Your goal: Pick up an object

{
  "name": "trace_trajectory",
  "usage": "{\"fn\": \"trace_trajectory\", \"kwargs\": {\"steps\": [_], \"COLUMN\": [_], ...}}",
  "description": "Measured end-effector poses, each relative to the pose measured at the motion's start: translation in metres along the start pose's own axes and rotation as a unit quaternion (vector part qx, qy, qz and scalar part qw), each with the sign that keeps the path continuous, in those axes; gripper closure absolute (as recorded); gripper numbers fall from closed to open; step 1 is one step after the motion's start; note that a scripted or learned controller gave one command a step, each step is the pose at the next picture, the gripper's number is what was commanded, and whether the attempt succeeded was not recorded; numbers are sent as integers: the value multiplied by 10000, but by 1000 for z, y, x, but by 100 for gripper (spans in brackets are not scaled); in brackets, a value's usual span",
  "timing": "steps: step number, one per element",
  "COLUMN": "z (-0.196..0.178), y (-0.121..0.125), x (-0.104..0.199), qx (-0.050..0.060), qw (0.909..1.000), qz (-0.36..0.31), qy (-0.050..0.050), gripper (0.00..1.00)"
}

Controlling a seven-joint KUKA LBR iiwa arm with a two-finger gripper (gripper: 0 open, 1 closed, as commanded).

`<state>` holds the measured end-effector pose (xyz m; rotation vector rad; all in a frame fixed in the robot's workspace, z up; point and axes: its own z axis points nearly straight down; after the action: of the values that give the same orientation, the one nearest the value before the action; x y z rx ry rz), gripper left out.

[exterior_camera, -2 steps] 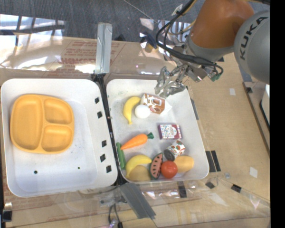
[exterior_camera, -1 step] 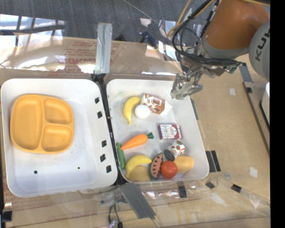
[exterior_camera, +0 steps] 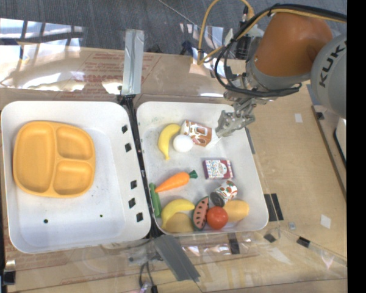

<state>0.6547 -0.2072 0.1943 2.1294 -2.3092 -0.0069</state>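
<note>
Crowding the right bin, toy foods lie below the gripper, whose finger state cannot be told.

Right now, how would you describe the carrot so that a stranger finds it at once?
Look in the right white bin, the one full of toy food. Near its left wall, about halfway down, lies the carrot, below the banana and the white egg. It is the only long orange piece with a green tip.
</note>
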Motion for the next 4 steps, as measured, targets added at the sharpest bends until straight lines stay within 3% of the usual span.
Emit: {"fn": "trace_trajectory", "kwargs": {"steps": [1, 2, 3, 4], "z": [-1, 90, 104, 103], "y": [0, 126, 108, 97], "x": [1, -27, -98, -84], "qx": [7, -33, -4, 22], "qw": [10000, 10000, 10000, 9915], "qz": [6, -87, -65, -1303], "qy": [3, -9, -5, 5], "gripper": [0, 0, 0, 0]}}
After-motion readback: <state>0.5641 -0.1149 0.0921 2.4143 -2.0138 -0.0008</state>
